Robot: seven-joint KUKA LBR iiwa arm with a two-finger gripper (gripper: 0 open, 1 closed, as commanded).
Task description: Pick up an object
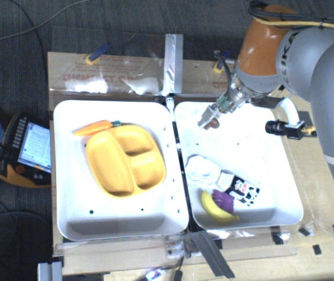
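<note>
- From my remote station, the gripper (209, 122) hangs over the far-left part of the right bin (272, 157), near the divider between the two bins; at this slant I cannot tell whether it is open or closed, and nothing shows in its grasp.
- The pickable items cluster at the near end of that bin, well apart from the gripper: a white cup (203, 169), a purple piece (224, 201) lying on a yellow banana (215, 209), and a black-and-white cow toy (243, 191) just beside them.
- The left bin (73, 215) holds a yellow divided tray (126, 160) with an orange carrot (92, 127) touching its far edge.
- My judgement: the step in hand is choosing and approaching a target. I would bring the arm toward the near end of the right bin and favour the cow toy, which sits clearest of its neighbours.
- Done well, the descent is straight down, centred on the toy, with room kept from the banana and the cup so neither is nudged.
</note>
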